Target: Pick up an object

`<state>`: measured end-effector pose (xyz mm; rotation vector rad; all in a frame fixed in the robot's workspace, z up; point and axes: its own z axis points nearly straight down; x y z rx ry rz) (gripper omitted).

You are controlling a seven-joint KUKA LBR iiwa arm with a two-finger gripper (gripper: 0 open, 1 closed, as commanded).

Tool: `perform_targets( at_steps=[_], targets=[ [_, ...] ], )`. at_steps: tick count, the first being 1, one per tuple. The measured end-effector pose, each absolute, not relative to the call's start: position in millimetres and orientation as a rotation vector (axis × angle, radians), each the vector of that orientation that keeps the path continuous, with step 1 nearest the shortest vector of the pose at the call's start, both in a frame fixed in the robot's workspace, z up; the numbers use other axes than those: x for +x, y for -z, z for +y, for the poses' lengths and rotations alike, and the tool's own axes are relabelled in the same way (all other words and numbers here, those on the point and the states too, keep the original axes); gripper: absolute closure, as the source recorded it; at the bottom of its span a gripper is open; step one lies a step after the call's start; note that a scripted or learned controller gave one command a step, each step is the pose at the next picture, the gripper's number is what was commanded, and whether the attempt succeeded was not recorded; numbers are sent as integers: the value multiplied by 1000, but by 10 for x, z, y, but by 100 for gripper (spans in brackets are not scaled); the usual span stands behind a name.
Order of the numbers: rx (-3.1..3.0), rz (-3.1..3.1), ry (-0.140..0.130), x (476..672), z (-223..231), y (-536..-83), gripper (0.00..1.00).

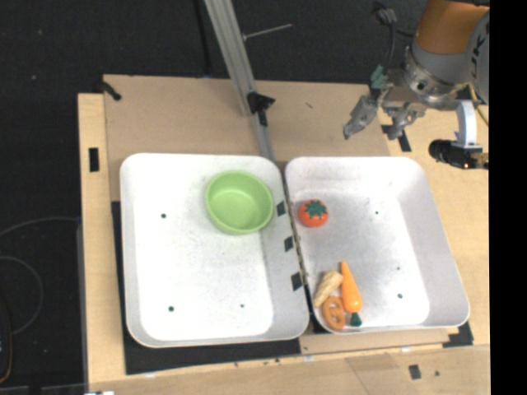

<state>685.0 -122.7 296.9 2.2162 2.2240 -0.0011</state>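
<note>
Recorded a pale brown bench (189,113) set against dark floor (49,39). Found two shallow white bins side by side on the bench, inner rims meeting along the centre line. Noted a matte, finely speckled floor in both bins. Noted small black tabs (289,243) spaced along the shared rim. Noted a slanted grey metal pole (226,39) running down from the top edge to the far end of the shared rim.

Located a green bowl (239,202) upright in the left bin (165,303), in the far right part, near the shared rim but apart from it. Saw wide bare floor to the left of the bowl and on its near side.

Located a toy tomato (313,213) in the right bin (412,220), just beside the shared rim, toward the far end. Located a cluster in the near left corner of that bin: a toy carrot (351,288) with its green top toward the near rim, a beige piece (327,286) just beside it on the left, and a round orange slice (333,313) close against the corner wall. Could not tell whether these three touched. Saw bare floor across the middle and right of the right bin, well apart from every item.

Located the gripper (376,134) beyond the far rim of the right bin, over bare bench, well apart from all items. Read the fingers as spread apart, with nothing between them
</note>
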Motion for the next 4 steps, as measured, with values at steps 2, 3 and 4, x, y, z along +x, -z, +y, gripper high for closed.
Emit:
perform_targets(
  at_steps=[2, 3, 4],
  targets=[
    [2219, 2227, 6, 6859, -1146, -2418, 0],
    [2223, 2222, 7, 6756, -1192, -1911, 0],
    [2223, 2220, 6, 6723, -1266, -1470, 0]
  ],
)
